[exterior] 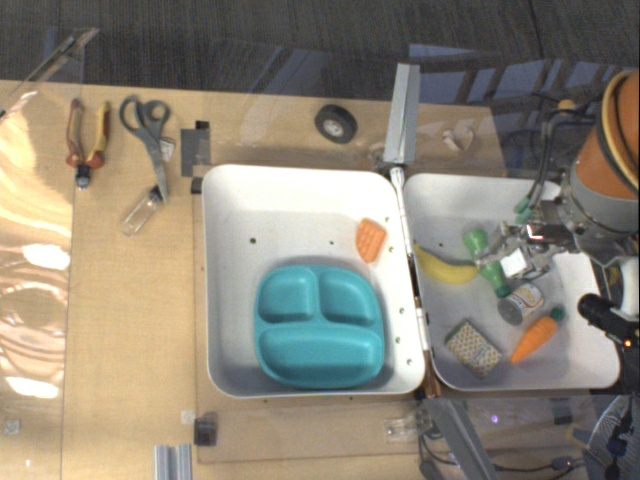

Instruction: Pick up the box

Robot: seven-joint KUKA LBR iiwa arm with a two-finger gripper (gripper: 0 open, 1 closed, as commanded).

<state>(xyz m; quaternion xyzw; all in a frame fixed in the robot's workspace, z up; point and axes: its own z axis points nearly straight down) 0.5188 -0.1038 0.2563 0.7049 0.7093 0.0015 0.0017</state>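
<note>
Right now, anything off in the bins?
Nothing spilled or damaged. The box lies askew in the right bin, corner-on to its walls. A loose orange piece sits beside the teal tray.

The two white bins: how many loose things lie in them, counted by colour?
Teal: 1, the tray
Orange: 2, the waffle piece and the carrot
Yellow: 1, the banana
Green: 1, the green toy
Grey: 1, the can
Speckled tan: 1, the box
Total: 7
</note>
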